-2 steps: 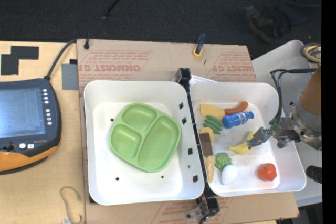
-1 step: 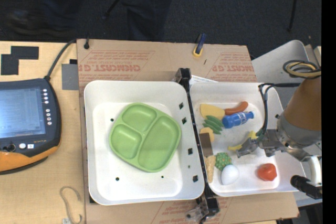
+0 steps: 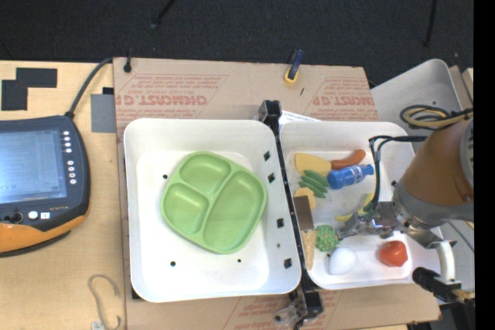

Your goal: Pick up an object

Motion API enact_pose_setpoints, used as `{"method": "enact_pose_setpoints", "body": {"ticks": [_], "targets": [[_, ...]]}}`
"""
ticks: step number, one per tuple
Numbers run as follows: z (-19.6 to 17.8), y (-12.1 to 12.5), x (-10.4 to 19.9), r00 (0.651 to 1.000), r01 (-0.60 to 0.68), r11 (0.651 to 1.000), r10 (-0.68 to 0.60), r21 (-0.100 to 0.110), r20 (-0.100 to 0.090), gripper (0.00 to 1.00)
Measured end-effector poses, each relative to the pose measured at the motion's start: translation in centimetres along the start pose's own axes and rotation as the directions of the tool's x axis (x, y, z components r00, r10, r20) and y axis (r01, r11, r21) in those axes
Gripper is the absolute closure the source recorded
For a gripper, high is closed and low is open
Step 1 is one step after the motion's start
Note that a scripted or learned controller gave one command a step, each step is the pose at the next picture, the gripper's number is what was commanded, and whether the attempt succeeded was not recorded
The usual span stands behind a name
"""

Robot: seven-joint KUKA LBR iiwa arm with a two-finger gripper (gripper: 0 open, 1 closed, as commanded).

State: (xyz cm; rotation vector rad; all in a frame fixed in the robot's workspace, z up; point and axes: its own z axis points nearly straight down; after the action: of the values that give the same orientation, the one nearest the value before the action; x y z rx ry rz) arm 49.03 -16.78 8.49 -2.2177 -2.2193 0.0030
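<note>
The right bin holds several toy foods: a yellow wedge, an orange-red sausage, a blue bottle, a green pod, a brown block, a green broccoli, a white egg and a red tomato. My gripper hangs low in this bin, just right of the broccoli, above the egg and left of the tomato. A yellow-green piece lies right behind it. The wrist hides what is beneath it.
A green divided plate lies in the left bin. A teach pendant rests on the bench at the far left. A blue and yellow clamp sits behind the bins. Cables loop at the right.
</note>
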Motion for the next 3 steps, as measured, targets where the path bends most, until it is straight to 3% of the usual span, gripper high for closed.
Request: {"method": "enact_pose_setpoints", "body": {"ticks": [1,3], "targets": [[-1.3,0.1,-0.2,1.000,-0.006,1.000,0.006,-0.002,-0.001,1.00],[-12.5,0.5,-1.4,1.000,-0.001,1.000,0.001,-0.005,0.002,1.00]]}}
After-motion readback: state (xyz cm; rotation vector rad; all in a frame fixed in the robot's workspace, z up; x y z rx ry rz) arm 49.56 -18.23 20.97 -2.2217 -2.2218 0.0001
